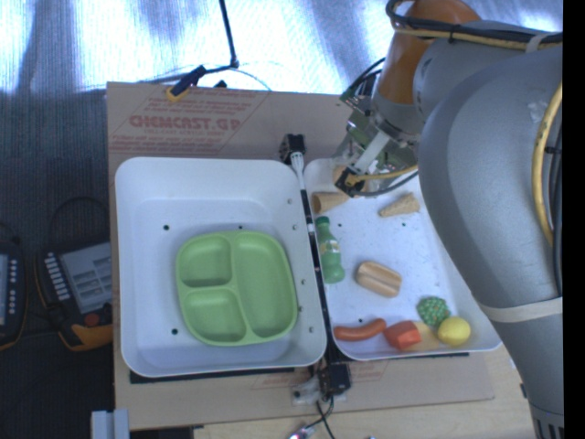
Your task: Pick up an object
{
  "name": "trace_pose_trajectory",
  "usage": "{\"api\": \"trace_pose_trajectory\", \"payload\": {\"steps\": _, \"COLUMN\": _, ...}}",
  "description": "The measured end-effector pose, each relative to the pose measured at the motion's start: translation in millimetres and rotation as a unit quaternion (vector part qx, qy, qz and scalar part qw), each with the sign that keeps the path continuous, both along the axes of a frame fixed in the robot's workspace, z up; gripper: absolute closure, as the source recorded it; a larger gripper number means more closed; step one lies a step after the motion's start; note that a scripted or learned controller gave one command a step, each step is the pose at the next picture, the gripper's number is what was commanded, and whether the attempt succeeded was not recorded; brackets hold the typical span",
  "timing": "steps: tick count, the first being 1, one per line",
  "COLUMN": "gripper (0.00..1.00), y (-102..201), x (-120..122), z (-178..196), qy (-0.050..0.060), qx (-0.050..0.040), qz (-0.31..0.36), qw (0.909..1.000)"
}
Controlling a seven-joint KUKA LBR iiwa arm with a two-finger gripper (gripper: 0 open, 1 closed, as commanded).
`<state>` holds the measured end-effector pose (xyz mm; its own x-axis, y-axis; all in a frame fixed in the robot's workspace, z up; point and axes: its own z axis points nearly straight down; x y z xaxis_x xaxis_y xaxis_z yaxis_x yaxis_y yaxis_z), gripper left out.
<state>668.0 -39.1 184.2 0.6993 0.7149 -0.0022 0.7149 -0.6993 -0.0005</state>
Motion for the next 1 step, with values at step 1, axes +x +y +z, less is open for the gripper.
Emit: {"api": "trace_pose_trajectory", "payload": {"steps": 1, "gripper": 1.0, "y": -54.5, "x": -43.3, "z": -0.2, "qy": 0.001, "qx": 0.0002, "qz": 0.255, "qw": 0.9668}}
